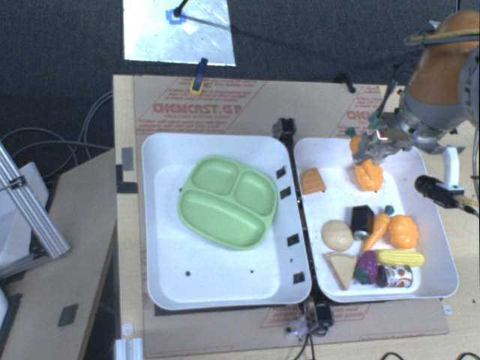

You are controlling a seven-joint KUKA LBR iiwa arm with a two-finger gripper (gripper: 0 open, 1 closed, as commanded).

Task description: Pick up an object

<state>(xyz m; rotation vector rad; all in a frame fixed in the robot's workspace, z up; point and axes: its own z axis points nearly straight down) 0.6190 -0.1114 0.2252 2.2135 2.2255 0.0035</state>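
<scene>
the pincer (373, 150) sits over the orange pepper (368, 175); its grip is unclear, and the rounded pepper could slip away.

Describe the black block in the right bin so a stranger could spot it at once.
Start at the right bin, the one crowded with toy food. Near its middle stands the black block, just above the pale round potato and touching the left side of the slanting carrot. It is the only plain black, boxy item among brightly coloured foods.
</scene>
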